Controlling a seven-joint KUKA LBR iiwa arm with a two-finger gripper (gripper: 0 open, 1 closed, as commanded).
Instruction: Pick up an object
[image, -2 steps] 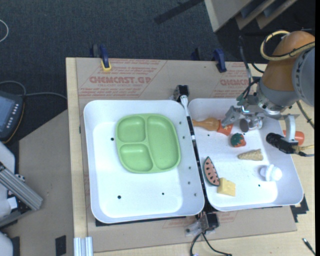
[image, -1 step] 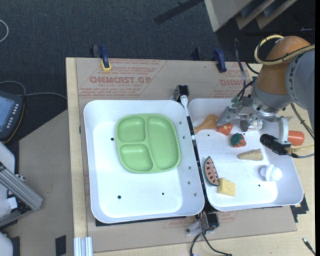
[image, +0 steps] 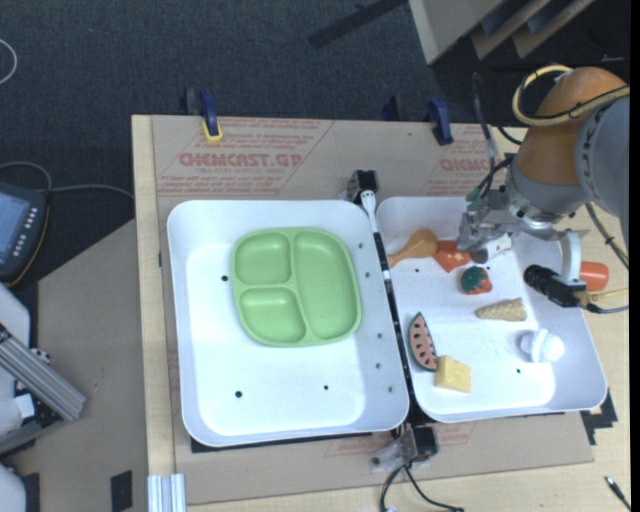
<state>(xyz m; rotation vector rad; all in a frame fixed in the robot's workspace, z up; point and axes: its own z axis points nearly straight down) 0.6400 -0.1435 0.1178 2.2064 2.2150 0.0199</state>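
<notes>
You have 2 shallow white bins side by side on the bench. The left white bin (image: 190, 330) holds 1 pale green plastic plate with 3 compartments (image: 297, 285), lying flat near its middle; the right white bin (image: 500, 385) holds the loose items.

The grey arm with the orange band (image: 560, 130) reaches in from the right of the view; its gripper (image: 478, 243) sits low over the far part of the right white bin, just right of a small orange-red toy piece (image: 448, 259). You cannot tell whether the gripper touches that piece, nor whether it is open or closed; the wrist hides it from above.

The orange-red toy piece lies on the bin floor; just left of it, touching or nearly so, lies a tan drumstick-shaped toy (image: 415, 246).
- Near side of the gripper, just beside it: a small round green-and-red toy (image: 475, 283).
- Nearer still: a tan bread-like wedge (image: 503, 311).
- Near the right wall: a white rounded lump (image: 543, 346).
- Against the left wall: a red watermelon slice with green rind (image: 423, 342); just beside it, on the near side, a yellow cheese-like block (image: 453, 376).
</notes>
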